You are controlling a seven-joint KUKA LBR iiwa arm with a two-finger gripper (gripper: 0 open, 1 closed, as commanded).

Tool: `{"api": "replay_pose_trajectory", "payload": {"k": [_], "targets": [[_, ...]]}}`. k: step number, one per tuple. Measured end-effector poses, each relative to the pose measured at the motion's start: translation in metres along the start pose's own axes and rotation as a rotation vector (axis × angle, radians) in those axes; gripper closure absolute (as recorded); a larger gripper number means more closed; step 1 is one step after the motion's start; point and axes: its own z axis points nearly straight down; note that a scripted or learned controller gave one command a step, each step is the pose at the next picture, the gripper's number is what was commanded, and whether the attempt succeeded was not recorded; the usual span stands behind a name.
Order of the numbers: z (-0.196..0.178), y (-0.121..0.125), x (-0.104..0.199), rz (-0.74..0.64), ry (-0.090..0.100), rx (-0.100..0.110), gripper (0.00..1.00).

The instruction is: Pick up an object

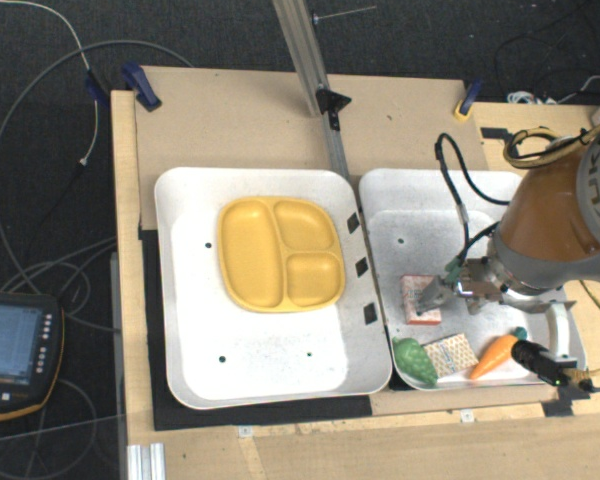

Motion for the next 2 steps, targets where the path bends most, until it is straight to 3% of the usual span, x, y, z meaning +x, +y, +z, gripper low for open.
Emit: {"api": "replay_pose_trajectory", "payload": {"k": [1, 2], "targets": [[-0.015, 0.002, 0.000, -0.001, -0.001, -0.009, 1.00], [-0.073, 0.002, 0.010, -0.003, -0.004, -0.016, 1.00]]}}
